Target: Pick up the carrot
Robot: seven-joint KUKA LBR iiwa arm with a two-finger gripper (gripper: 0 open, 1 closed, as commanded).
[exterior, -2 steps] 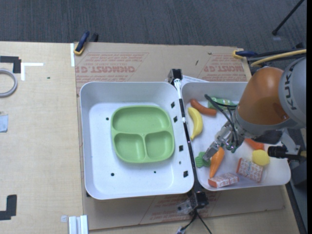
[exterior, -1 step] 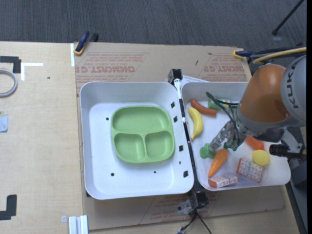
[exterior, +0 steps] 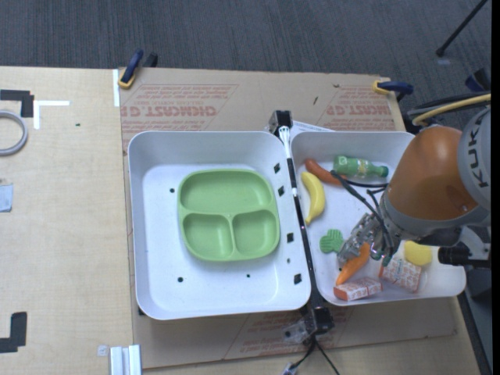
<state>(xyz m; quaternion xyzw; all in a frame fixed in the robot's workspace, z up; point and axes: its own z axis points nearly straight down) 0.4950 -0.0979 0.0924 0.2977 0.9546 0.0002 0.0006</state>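
The carrot is a small orange piece lying at a slant in the front part of the right bin, its lower tip pointing at the front wall. My gripper hangs directly over the carrot's upper end, at or very near it. The grey arm with its orange band covers the right half of this bin and hides what lies under it.
Around the carrot lie a green leafy toy, a red-and-white box, a patterned box and a yellow piece. Farther back are a banana, a red pepper and a green bottle. The left bin holds a green divided plate.
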